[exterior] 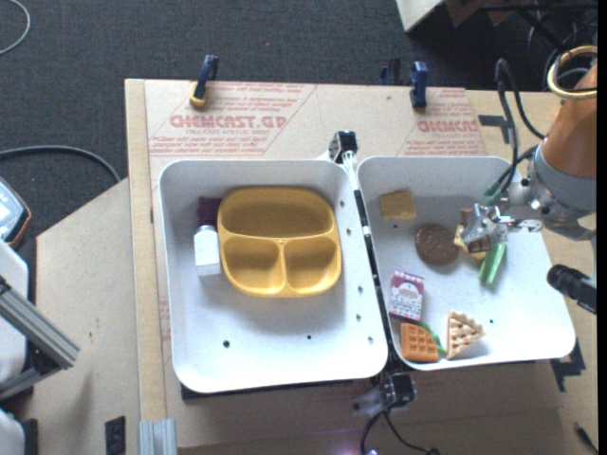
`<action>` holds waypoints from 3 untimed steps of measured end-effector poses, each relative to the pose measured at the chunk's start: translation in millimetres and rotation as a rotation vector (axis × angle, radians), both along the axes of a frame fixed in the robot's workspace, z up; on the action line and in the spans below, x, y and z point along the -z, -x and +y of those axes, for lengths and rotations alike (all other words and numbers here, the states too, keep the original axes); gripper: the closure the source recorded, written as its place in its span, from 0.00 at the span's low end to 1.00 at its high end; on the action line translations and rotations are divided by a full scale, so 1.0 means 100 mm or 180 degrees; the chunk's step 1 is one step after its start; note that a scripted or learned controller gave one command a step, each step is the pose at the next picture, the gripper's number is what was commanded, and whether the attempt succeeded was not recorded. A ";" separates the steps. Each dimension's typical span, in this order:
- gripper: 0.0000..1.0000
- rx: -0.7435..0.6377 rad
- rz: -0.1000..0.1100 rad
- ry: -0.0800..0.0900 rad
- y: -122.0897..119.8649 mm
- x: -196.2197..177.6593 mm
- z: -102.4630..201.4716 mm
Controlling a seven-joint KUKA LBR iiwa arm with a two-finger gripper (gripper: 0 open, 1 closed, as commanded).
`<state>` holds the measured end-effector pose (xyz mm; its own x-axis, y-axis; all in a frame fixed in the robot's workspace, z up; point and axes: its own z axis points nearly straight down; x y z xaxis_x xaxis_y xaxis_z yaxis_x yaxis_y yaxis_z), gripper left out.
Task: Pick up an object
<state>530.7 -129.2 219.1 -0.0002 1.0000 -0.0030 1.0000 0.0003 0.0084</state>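
The gripper is sitting low over the right bin, near that bin's far right corner; jaw state cannot be told, metal parts are too small and cluttered. A green stick-shaped item is lying just below the gripper, long axis running nearly straight toward the counter's near edge, slightly tilted, top end at or under the gripper; contact cannot be confirmed. A small tan piece is seen right at the gripper.

Also being carried in the right bin:
- tan square block, matte, near the far left corner
- brown flat disc, just left of the gripper
- red-and-white small box, by the left wall
- orange waffle square and pale waffle wedge, gridded texture, at the near edge

The left bin is holding a yellow three-compartment tray, smooth plastic, rounded corners, with a white bottle touching its left side.
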 end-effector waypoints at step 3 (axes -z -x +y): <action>1.00 -0.0014 0.0005 -0.0006 -0.98 -0.21 0.52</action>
